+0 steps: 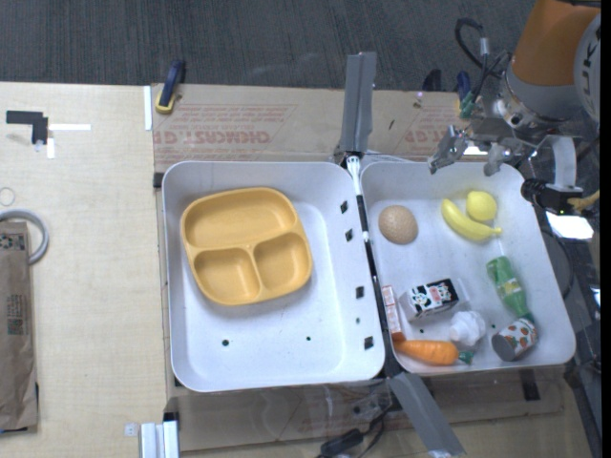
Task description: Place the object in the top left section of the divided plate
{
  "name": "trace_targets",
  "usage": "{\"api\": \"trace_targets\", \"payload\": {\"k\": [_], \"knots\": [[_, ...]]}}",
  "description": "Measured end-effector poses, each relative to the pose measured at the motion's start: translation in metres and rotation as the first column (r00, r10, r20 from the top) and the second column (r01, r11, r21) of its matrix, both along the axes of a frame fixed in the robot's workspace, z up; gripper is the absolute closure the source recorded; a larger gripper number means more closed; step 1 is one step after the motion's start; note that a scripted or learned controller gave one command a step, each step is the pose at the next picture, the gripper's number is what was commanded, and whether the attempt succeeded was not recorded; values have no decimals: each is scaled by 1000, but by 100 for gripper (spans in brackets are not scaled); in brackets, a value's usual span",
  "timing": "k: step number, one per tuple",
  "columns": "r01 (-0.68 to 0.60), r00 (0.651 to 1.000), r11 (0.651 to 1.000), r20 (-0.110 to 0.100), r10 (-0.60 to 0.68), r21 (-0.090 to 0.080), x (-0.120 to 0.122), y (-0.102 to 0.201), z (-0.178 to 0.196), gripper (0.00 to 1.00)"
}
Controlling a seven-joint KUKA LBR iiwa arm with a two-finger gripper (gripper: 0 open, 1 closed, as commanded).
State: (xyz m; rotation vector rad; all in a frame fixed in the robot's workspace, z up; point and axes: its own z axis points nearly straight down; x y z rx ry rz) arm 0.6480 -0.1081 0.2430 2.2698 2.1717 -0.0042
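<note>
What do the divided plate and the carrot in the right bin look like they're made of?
Divided plate: probably matte molded plastic; even yellow-orange color, soft rounded ridges between compartments, no glare.
Carrot: likely a plastic toy; uniform bright orange, smooth skin, with a green stub at its right end.

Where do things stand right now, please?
End effector open, above right bin's far edge, holding nothing. Divided plate bare in left bin. Egg, banana untouched.
</note>
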Motion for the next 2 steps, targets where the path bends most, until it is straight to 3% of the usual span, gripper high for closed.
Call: {"api": "trace_targets", "payload": {"k": [1, 2], "knots": [[-44, 999, 999, 1, 44, 0, 9, 48, 198, 0], [-169, 986, 986, 1, 169, 0, 11, 13, 198, 0]]}}
